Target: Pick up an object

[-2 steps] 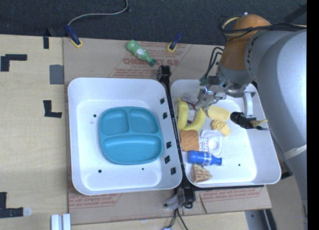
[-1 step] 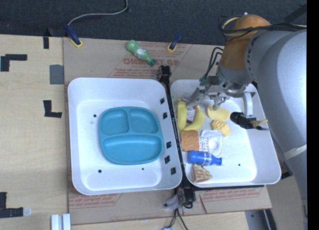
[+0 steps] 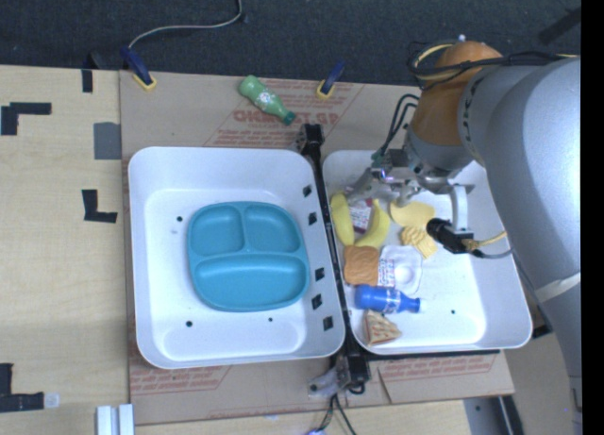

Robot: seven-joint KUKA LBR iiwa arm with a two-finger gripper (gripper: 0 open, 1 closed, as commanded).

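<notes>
- Our gripper (image 3: 377, 186) hangs low over the top of the right bin (image 3: 491, 315), just above the heap of objects. Whether it is spread or pressed together we cannot tell, since the wrist and its cabling cover that part.
- Nothing appears lifted, so we judge the pick not yet done: the closing, the grasp and the raise are all left.
- Directly beneath lies a banana (image 3: 376, 225), smooth, curved and yellow, touching a small dark-labelled packet (image 3: 360, 209).
- Beside it are pale yellow lumps (image 3: 415, 225), soft-edged and matte.
- Further down sits a brown bun-like piece (image 3: 360, 264), rounded and dull, against a clear crinkled plastic wrapper (image 3: 402, 268).
- Below that lie a glossy blue bottle (image 3: 385, 300) on its side and a tan wedge (image 3: 381, 330).
- The left bin (image 3: 156, 235) holds a teal divided tray (image 3: 248, 255), hard-looking with rounded compartments.
- A green bottle (image 3: 265, 100) rests on the cardboard behind the bins.
</notes>
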